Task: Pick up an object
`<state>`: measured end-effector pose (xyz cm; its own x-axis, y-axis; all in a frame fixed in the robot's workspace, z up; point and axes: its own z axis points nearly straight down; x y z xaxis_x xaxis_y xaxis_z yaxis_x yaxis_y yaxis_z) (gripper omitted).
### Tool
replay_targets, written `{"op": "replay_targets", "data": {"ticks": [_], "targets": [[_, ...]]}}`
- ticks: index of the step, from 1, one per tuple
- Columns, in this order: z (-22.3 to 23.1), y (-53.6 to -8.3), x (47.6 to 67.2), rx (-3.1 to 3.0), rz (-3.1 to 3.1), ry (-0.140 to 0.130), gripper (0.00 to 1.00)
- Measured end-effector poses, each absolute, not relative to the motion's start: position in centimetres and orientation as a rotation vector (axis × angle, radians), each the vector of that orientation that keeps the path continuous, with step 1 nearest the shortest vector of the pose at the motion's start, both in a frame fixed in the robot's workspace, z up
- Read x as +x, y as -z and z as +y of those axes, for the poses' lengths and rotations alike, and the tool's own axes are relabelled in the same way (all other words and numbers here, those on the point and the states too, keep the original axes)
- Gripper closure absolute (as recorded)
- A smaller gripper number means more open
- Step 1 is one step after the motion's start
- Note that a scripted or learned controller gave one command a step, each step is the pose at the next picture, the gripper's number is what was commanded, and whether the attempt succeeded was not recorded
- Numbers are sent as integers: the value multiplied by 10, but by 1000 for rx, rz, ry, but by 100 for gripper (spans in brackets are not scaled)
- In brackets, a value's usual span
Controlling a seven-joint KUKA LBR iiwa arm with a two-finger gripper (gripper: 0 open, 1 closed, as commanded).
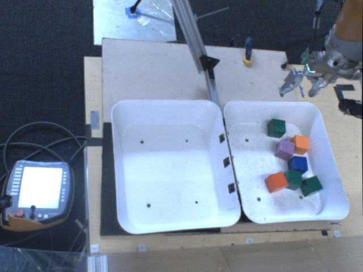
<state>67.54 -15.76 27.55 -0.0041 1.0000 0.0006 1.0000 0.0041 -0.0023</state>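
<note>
Several small blocks lie in the right bin (249, 208): a dark green one (276, 127) near the back, a purple one (285, 149), an orange one (301, 143), a blue one (298, 164), a second orange one (275, 182), and two more green ones (294, 178) (311, 185) toward the front right. My gripper (303, 84) hangs above the bench just behind the right bin's back edge, at the upper right. Its fingers (288, 84) are spread apart and hold nothing.
The left bin (164, 208) sits beside the right one. A slanted metal pole (193, 33) crosses the bench behind the bins. A yellow and blue clamp (248, 52) stands at the bench's back. A teach pendant (37, 194) lies at the far left.
</note>
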Motion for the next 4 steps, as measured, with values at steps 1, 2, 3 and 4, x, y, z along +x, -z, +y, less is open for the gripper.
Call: {"op": "replay_targets", "data": {"ticks": [1,2,3,4], "targets": [[-157,-278,676,-2216,-2229,0,0],[-166,-222,672,-2219,-2222,-3,0],[-159,-178,674,-2216,-2225,-2,0],[-158,-135,668,-2217,-2224,-3,0]]}}
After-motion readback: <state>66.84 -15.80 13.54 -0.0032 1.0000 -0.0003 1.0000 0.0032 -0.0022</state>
